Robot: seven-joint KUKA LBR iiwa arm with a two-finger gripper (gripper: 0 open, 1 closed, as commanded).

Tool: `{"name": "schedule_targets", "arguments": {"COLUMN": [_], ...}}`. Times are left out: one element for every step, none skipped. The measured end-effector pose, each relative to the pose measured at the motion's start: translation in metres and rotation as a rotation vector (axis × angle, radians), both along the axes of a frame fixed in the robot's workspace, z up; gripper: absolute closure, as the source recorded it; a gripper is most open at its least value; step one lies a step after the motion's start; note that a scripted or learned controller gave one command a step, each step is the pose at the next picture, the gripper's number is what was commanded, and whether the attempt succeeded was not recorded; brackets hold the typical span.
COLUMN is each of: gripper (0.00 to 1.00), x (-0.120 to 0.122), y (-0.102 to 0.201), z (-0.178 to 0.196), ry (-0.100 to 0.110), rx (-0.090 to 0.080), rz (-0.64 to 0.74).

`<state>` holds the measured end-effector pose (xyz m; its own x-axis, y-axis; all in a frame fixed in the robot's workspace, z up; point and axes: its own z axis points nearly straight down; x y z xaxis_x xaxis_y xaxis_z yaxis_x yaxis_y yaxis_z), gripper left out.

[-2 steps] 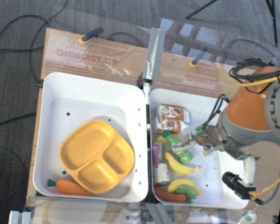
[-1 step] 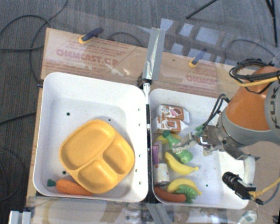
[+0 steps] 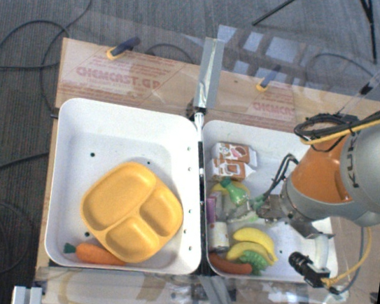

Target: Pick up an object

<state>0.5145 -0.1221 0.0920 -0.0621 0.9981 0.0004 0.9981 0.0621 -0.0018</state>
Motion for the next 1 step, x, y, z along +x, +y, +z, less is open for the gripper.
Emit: {"name": "schedule_targets", "arguments": {"gripper": [1.00], "x": [-0.0011], "y": [0.0003], "z": [0.0068], "ry": [0.006], "rx": [0.001], "rz": [0.000]}}
